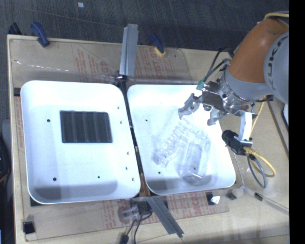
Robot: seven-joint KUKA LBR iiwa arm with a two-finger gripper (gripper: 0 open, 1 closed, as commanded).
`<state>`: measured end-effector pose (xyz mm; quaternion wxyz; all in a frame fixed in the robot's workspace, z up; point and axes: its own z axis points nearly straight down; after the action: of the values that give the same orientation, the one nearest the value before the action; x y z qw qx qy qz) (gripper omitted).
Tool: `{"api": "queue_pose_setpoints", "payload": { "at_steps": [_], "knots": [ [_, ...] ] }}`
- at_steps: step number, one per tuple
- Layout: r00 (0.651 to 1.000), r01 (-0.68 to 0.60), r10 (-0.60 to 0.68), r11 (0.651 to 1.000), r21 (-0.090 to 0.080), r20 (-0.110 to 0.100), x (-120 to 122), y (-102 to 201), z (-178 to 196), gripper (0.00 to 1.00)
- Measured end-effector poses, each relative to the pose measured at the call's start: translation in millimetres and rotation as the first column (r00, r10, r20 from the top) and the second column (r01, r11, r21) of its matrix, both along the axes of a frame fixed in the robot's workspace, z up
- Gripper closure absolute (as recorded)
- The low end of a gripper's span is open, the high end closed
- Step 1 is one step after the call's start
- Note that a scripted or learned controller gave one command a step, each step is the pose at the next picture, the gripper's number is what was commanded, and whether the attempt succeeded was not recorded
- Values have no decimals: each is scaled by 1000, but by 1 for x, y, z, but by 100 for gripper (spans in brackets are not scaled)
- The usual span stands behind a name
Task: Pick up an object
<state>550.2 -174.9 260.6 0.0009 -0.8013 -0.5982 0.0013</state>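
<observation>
Clear ribbed plastic packaging tray [173, 142] and a clear plastic cup [194, 161] lie together in the right white bin [152, 100]. From where I stand, the two-finger gripper [197, 116] hangs over that bin's far right part, just beyond the two clear pieces and apart from both. Its fingers [185, 109] are spread wide, with bare white bin floor showing between them, so it grips nothing. The tray runs at a slant from near left to far right across the middle of the bin. The cup sits just to its right and nearer, close to the near wall; both are see-through, so I cannot tell whether they touch or overlap. Behind the gripper, the grey arm with its orange band [254, 50] comes in from the right, over the bin's right rim. The left white bin [40, 100] stands hard against the right one, and a dark grey ribbed rectangular panel [86, 126] lies flat in its middle, well apart from the walls. At the far end of the seam between the bins a grey metal bar [128, 50] stands up. Two blue clamps [39, 34] grip the far edge of the pale wooden bench [66, 60], one by the far left corner and one just right of the bar.
</observation>
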Motion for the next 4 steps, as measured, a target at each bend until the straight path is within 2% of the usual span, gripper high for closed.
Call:
{"api": "queue_pose_setpoints", "payload": {
  "at_steps": [1,2,3,4],
  "knots": [
    [1000,29,-29,1000,0,2,-16,0,47,0],
    [932,363,-363,932,0,-3,-55,14,-9,0],
    [932,363,-363,932,0,-3,-55,14,-9,0],
    [602,799,-799,602,-1,-4,-74,27,-65,0]
  ]
}}
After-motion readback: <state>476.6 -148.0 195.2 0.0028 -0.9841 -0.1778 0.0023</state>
